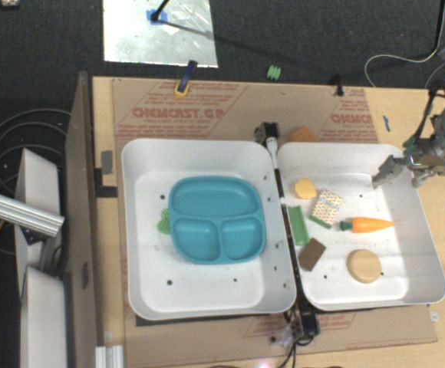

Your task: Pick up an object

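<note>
The right bin (407,282) holds several small items: an orange carrot (368,224), a round tan biscuit (364,266), a yellow round piece (305,188), a patterned square block (327,207), a green stick (297,225) and a brown piece (311,254). My gripper (389,171) hangs over the upper right corner of this bin, above and to the right of the carrot. Nothing shows between its fingers.
The left bin (149,167) carries a blue divided plate (216,218) with a bit of green (163,221) at its left edge. An orange block (302,135) lies behind the bins. Cables (11,140) and a metal bar (19,212) sit off the bench at left.
</note>
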Available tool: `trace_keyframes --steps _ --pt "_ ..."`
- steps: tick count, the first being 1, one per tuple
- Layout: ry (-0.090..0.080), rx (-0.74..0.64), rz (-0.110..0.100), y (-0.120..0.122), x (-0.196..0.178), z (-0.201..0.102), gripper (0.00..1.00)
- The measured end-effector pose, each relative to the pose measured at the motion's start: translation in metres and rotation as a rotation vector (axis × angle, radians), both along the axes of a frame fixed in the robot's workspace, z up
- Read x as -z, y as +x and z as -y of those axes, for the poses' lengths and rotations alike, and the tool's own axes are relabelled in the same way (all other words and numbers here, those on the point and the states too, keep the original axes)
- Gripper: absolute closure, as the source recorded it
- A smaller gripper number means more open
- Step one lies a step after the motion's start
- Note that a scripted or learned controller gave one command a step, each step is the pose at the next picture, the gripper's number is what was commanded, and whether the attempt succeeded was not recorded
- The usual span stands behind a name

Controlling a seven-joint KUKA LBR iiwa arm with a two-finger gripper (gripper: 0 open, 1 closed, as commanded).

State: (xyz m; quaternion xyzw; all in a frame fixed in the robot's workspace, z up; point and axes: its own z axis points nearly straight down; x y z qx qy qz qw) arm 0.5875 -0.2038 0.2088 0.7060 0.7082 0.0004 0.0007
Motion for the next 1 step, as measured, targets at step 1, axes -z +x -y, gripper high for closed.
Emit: trace_keyframes --steps 1 --pt "0.003 0.002 -0.004 -0.0684 0.1292 -0.0619 0.00"
